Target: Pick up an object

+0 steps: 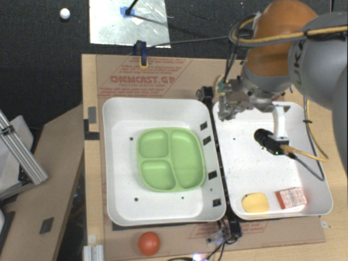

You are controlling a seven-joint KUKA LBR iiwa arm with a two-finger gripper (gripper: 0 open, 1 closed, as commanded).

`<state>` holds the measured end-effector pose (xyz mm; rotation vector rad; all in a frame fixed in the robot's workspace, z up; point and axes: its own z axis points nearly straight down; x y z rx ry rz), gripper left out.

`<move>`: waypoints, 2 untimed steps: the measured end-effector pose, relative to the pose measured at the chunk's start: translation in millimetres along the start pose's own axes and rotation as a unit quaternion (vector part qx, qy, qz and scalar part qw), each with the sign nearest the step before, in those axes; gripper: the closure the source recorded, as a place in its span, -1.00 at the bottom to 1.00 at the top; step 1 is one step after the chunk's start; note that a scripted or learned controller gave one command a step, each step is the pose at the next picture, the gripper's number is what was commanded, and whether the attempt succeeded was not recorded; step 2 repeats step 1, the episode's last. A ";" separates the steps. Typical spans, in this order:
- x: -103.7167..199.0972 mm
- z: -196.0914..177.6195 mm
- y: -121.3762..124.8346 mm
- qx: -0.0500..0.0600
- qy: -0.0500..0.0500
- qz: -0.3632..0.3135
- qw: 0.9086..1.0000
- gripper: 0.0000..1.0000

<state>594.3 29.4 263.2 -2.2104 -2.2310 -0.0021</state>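
Closest to the lens I'm seeing an orange ball [148, 243] sitting on the bench outside the bins, just past 6 o'clock of the left bin [120, 125], so I'm not counting on that one. Left bin is holding a green divided plate [170, 159], flat and wide, and I'm guessing that's a lousy thing to pinch from above.

The gripper [227, 110] is hanging over the 11 o'clock corner of the right bin [247, 167], right by the wall between the two bins. I'm honestly not able to tell whether the claw is apart or together, since the wrist is blocking it from this angle.

What I'm aiming for is in the right bin: a yellow lump [255, 202] lying at 6 o'clock near the front wall, and a red-and-white packet [291, 198] near it at 5 o'clock. Both are well apart from the gripper.

My thinking: I'm going for the yellow lump, since it's looking rounded and chunky enough to bite. I'm wanting the claw wide before descending and centred right over the lump. I'm closing along the line of the front wall, using the gap on the packet side, so nothing is jamming against the rim. Drifting further toward 6 o'clock is risking a wall hit, and drifting toward 5 is risking shoving the packet.
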 end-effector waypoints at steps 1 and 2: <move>49.3 10.5 30.1 -0.001 0.000 0.000 1.000 1.00; 49.3 10.5 30.1 -0.001 0.000 0.000 1.000 1.00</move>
